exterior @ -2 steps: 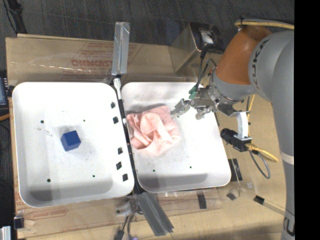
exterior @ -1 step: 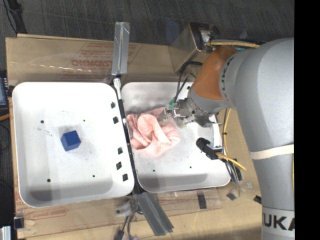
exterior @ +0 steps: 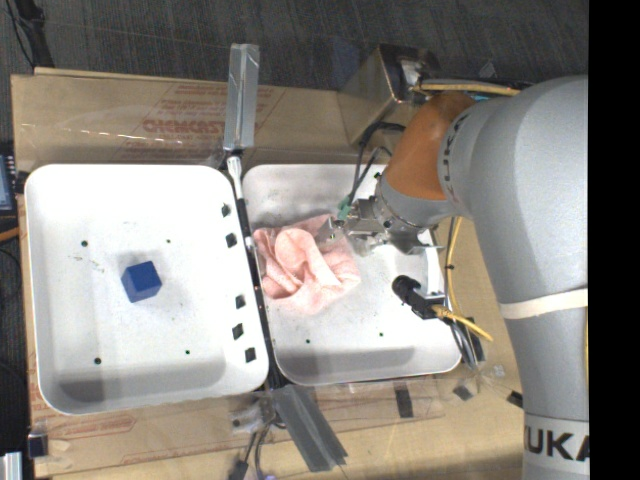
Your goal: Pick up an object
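The claw (exterior: 345,226) sits low at the right edge of the pink cloth (exterior: 303,266) in the right bin (exterior: 340,363); whether it is apart or together I cannot tell. To lift well, it should pinch a thick fold, then rise straight.

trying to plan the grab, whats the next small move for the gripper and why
Probably lower a little onto the crumpled pink cloth. The gripper sits at the cloth's upper right edge in the right white bin, and nothing shows between its fingers. The small blue cube lies far off in the left bin.
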{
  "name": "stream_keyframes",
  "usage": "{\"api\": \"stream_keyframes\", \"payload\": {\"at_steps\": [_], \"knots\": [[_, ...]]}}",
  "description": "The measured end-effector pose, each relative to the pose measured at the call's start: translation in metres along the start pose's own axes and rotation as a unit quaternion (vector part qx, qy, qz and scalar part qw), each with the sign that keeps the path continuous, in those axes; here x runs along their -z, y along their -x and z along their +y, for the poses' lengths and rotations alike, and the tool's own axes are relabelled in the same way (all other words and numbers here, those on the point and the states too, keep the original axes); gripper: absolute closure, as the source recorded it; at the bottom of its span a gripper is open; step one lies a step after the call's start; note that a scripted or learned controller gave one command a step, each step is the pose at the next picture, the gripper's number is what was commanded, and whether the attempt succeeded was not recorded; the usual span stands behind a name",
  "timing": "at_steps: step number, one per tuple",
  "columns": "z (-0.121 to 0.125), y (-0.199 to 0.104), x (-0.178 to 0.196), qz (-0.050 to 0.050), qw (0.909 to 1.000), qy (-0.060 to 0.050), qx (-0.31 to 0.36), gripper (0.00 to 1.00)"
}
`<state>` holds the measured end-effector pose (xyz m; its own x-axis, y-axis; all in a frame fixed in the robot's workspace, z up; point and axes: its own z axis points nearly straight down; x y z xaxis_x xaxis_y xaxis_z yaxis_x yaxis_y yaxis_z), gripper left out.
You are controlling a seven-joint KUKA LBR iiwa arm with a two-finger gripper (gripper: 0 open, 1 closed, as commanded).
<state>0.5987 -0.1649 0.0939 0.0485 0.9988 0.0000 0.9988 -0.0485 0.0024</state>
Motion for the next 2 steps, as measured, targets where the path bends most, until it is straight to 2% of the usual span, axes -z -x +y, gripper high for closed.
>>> {"api": "stream_keyframes", "payload": {"at_steps": [1, 2], "knots": [[0.022, -0.012, 0.001, 0.0, 0.9945, 0.0, 0.105, 0.0], [0.023, 0.016, 0.025, 0.0, 0.9733, -0.001, 0.23, 0.0]]}}
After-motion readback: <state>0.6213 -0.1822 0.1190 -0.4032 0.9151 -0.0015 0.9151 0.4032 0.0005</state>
